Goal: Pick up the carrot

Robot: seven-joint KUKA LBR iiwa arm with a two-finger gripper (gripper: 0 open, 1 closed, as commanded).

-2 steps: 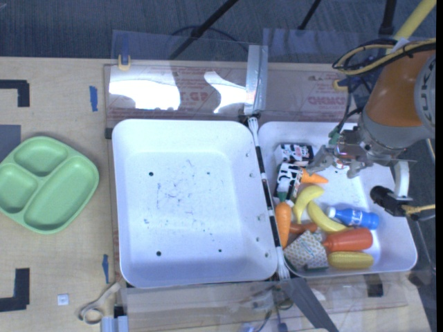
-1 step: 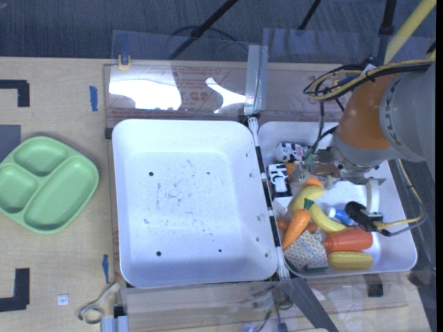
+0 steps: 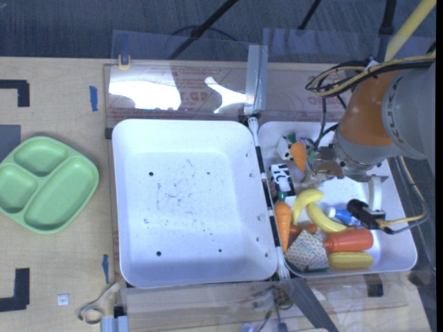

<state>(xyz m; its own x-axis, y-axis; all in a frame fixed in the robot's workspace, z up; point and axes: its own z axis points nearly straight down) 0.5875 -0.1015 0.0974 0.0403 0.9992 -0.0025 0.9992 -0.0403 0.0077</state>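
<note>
**Bench stock at the carrot pick, largest item first**

1. Left bin point(image 3: 185, 199): shallow, white, far to the gripper's left; bare floor with faint scuffs.
2. Right bin point(image 3: 405, 244): beneath and around the gripper point(image 3: 320, 166); the toys are crowded to its near and left side, likely where they were dropped.
3. Arm point(image 3: 387, 123): grey with an orange band, reaching in from the right, wrist low over the bin's far half.
4. Green divided plate point(image 3: 46, 183): on the bench, well beyond the left bin.
5. Gripper: whether open or closed cannot be told; nothing is visibly held.
6. Banana point(image 3: 309, 209): just below the gripper.
7. Carrot point(image 3: 283, 220): below-left of the gripper, against the bin's left wall, tip pointing nearward, touching the banana.
8. Small orange toy point(image 3: 298, 155): just left of the gripper, identity unclear.
</note>
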